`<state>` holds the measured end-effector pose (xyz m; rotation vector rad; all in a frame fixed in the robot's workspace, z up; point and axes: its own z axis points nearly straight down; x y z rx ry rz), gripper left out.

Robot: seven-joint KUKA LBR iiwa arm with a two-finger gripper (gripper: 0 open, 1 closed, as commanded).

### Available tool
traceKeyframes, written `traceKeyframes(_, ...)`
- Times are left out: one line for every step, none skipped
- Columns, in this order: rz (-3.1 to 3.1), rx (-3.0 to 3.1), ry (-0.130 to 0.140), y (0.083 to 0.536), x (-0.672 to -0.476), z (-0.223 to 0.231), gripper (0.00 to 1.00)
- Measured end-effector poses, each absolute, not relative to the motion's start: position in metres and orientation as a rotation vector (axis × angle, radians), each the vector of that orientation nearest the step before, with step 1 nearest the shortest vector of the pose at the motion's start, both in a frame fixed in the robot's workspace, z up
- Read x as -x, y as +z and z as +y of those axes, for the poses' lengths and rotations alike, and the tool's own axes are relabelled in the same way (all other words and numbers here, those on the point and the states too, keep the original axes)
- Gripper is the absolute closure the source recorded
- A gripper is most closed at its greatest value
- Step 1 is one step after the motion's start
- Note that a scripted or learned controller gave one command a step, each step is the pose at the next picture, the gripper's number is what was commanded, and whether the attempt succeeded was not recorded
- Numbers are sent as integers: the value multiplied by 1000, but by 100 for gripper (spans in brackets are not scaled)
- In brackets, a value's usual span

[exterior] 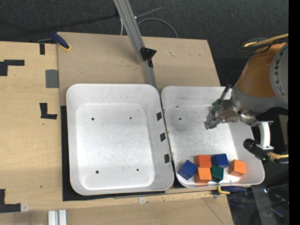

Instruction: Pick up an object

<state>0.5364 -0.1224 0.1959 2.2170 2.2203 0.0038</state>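
Two white bins sat side by side on the bench, left bin [115,137] w/ nothing but dark specks on its floor, right bin [187,107] carrying all the action. Arm [262,78] came in from the right, grey w/ the orange band showing big up top, and the gripper [212,121] hung over the upper-middle of the right bin, pointing down-left toward the floor. Claw state: couldn't tell, too small and dark to call, and no block was seen in it. Blocks were all bunched at the near edge of the right bin, well apart from the gripper: blue block [187,169] on the left of the bunch, orange block [204,161] just beside it, another orange block [204,174] right below that one, touching. Second blue block [220,160] sat next to the upper orange, w/ a green block [217,173] tucked under it. Third orange block [238,167] stood off to the right, near the bin's corner. Metal pole [133,27] ran down at a slant from the top to the gap btwn the bins. Blue-yellow clamp [61,41] lay at the board's far-left corner.
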Motion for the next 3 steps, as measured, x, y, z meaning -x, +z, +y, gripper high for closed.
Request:
traceKeyframes(2230,-2217,0,198,-532,-74,100)
traceKeyframes(2232,-2216,1,202,-526,-19,100)
traceKeyframes(2231,-2215,0,205,-526,27,100)
